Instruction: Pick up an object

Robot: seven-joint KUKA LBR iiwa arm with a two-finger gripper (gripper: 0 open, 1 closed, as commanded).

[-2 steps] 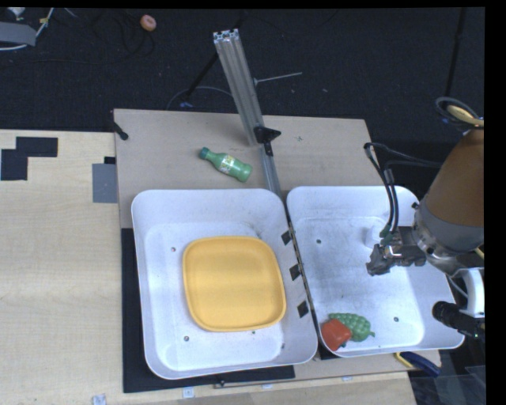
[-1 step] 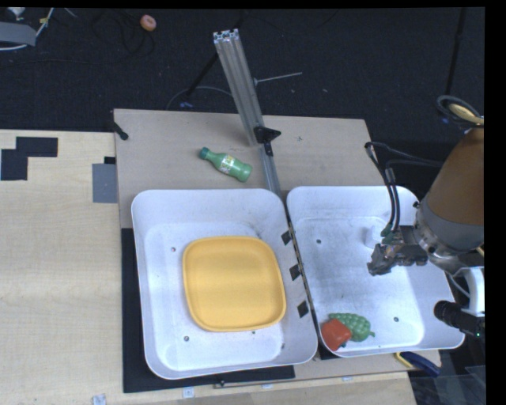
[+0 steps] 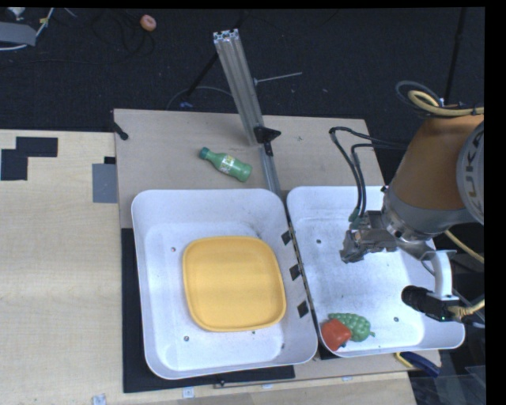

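Tool [image 3: 353, 251], jaw state unclear, hangs in right bin [image 3: 316, 207] above strawberry [image 3: 335, 335]; yellow plate [image 3: 233, 282] fills left.

Floor [image 3: 79, 63] up top was dark, nearly black, with cables [image 3: 118, 32] trailing over it and a small orange ball [image 3: 148, 22] lying there. The bench [image 3: 55, 277] was pale wood with a few dark cutouts. 1 metal rail [image 3: 241, 83] leaned across the back board [image 3: 316, 150].

high fixed camera, slanting over both bins [image 3: 150, 207]
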